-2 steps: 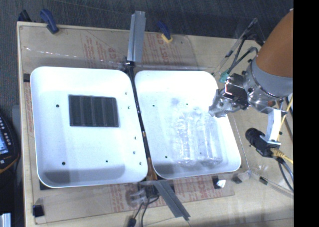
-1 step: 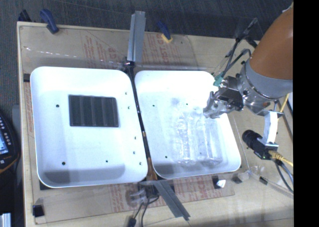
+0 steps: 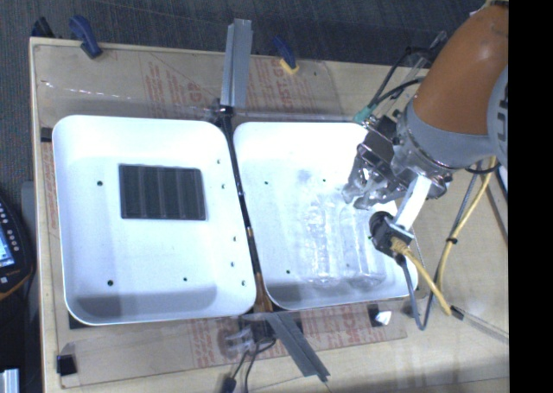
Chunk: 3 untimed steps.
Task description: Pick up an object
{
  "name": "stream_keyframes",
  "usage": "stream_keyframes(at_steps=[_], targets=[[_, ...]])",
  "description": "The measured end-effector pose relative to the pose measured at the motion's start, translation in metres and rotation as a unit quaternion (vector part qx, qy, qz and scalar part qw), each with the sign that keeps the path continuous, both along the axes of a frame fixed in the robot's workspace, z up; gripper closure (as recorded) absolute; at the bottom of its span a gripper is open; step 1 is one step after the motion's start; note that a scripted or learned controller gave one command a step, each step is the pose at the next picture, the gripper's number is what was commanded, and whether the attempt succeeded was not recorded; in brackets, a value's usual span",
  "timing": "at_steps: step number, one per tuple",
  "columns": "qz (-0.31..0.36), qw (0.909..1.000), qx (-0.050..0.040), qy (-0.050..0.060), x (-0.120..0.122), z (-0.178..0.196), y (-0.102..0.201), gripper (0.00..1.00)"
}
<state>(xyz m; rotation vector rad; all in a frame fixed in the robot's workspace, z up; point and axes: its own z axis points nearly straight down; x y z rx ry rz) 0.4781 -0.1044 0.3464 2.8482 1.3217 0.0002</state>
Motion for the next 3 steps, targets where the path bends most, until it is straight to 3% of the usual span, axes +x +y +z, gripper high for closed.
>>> stream_keyframes(at_steps=[1, 2, 3], targets=[[-0.052, 0.9987, 0.0013, 0.003, 0.002, -0.048, -0.029, 1.0], [-0.137, 0.9905, 0.0007, 0.0, 0.028, 0.029, 0.001, 1.0], [-0.292, 0.9565, 0.0007, 0.002, -0.001, 0.018, -0.007, 1.0]])
